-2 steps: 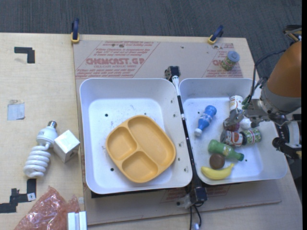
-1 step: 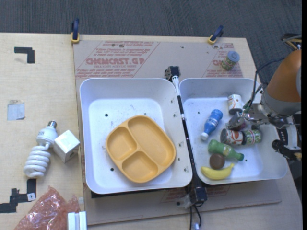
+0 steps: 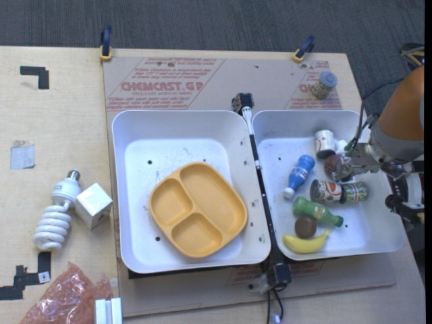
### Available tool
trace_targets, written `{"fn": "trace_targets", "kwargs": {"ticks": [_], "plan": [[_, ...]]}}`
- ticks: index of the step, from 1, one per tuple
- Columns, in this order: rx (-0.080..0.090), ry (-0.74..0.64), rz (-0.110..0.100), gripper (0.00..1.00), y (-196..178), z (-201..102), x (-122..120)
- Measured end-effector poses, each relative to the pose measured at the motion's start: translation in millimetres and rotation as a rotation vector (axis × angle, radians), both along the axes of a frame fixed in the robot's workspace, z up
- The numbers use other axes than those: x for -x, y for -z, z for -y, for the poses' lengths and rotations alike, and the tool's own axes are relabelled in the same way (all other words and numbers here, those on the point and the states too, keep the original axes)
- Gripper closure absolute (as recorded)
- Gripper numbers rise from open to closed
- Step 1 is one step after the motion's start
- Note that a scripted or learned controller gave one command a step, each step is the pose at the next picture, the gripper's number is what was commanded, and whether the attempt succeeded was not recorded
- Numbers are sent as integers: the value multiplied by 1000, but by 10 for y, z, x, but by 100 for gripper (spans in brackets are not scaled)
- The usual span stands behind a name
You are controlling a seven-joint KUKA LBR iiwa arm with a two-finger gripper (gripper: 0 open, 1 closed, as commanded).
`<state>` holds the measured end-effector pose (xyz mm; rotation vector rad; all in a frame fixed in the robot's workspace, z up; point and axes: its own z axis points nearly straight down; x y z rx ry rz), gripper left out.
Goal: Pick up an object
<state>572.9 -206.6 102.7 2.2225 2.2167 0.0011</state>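
Can (image 3: 339, 192), lying on its side in the right bin (image 3: 385, 245), sits just under the pincer (image 3: 343, 165), which hangs low over it; whether the pincer is open or closed cannot be told. Judged step: closing in for a grasp. Next likely need: settle squarely around the can, clear of the blue bottle (image 3: 298, 175) and green bottle (image 3: 317, 212). Its label looks red and white.

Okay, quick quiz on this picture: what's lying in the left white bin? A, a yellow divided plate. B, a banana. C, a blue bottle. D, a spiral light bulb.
A: the yellow divided plate lies alone in the left bin, with three compartments showing. The banana and the blue bottle are in the right bin, and the spiral light bulb rests on the bench outside both bins.
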Motion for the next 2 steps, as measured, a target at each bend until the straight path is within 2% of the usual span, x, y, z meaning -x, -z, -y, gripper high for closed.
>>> {"fn": "trace_targets", "kwargs": {"ticks": [1, 2], "plan": [[0, 0, 0, 0, 0, -1, 0], [1, 0, 2, 100, -100, 3, -8]]}}
